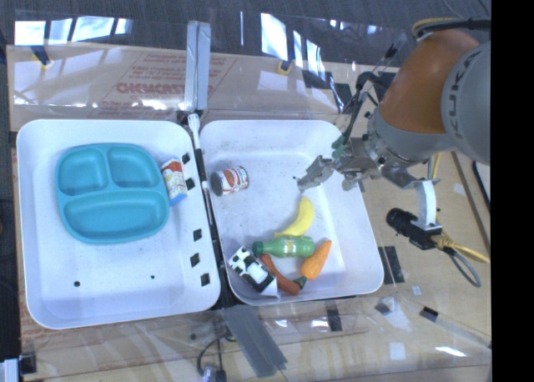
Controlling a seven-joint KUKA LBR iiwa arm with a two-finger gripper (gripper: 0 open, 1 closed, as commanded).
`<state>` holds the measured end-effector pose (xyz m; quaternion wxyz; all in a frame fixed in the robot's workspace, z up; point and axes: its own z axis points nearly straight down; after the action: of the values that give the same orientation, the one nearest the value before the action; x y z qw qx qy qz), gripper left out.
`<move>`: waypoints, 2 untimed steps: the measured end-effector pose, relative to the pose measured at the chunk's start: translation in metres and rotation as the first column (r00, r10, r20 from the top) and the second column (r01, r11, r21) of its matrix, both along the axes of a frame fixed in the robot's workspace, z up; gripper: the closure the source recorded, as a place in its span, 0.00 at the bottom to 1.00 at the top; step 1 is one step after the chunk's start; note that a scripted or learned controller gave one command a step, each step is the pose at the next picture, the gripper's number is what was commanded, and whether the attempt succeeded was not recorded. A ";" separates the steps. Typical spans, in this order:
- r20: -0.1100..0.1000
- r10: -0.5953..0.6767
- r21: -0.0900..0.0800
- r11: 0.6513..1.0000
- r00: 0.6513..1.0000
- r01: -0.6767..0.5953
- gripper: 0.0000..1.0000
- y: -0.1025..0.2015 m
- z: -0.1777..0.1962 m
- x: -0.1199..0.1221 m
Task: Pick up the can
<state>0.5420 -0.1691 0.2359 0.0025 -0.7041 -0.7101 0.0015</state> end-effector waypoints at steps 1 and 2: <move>0.001 -0.105 -0.001 0.994 0.994 0.105 0.00 0.040 -0.075 0.070; -0.001 -0.362 -0.002 0.932 0.932 0.362 0.00 0.078 -0.146 0.097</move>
<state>0.6387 -0.0908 0.0898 0.0026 -0.8227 -0.5684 0.0022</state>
